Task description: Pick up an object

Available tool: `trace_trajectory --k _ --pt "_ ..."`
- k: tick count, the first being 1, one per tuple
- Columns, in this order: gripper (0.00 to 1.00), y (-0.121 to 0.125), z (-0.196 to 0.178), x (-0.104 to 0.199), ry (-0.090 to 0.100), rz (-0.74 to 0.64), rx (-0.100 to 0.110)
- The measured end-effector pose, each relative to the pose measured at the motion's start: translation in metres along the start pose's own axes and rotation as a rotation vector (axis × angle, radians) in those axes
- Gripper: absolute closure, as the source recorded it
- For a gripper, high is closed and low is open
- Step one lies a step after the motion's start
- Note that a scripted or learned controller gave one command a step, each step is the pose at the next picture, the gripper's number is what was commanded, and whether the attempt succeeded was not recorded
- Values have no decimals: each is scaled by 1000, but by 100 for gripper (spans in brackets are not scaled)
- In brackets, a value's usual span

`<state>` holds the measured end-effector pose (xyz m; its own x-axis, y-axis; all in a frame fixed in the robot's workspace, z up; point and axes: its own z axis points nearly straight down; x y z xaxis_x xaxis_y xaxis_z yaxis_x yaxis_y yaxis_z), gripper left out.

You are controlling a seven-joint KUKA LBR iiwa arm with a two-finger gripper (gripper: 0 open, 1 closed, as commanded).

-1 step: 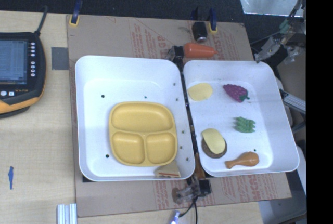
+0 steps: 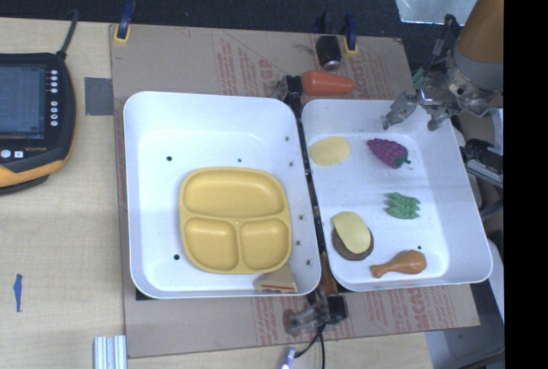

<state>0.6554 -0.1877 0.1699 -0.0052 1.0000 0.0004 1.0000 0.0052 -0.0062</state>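
Note:
In the right bin lie a purple grape bunch, a pale yellow disc, a green leafy piece, a brown and yellow potato half and a drumstick. My gripper hovers over that bin's far right corner, just up and right of the grapes. Its fingers are spread open and hold nothing.
The left bin holds a yellow divided plate and a sandwich wedge at its near edge. An orange carrot lies outside the bins at the back. A teach pendant sits far left.

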Motion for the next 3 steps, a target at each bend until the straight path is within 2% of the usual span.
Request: trace_trajectory --k 1,2,3 --pt "0 1 79 8 -1 -2 -1" --pt "0 -94 79 -25 -2 1 -1" --pt "0 -10 78 68 0 -2 -4"
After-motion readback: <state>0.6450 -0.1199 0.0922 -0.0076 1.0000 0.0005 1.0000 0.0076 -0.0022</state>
